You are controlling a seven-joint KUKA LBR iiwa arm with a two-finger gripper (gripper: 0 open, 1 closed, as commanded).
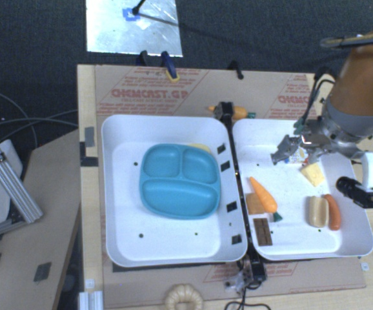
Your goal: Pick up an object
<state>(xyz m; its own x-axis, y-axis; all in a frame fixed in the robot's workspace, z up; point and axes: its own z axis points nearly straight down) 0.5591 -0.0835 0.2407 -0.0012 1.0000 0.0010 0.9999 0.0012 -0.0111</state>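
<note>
From my remote seat, the only lettering I can read is on the flat brown cardboard sheet [193, 86] lying under the two bins, printed in red. In the upper middle of the frame, just above the left bin, large red outline letters run across the cardboard; they look like "CHEMCAST GP", though the print is soft and I cannot vouch for every letter. The same red print shows again at a slant on the cardboard towards the upper right of the frame, partly covered, and once more along the bottom edge, both too broken up for me to read.
</note>
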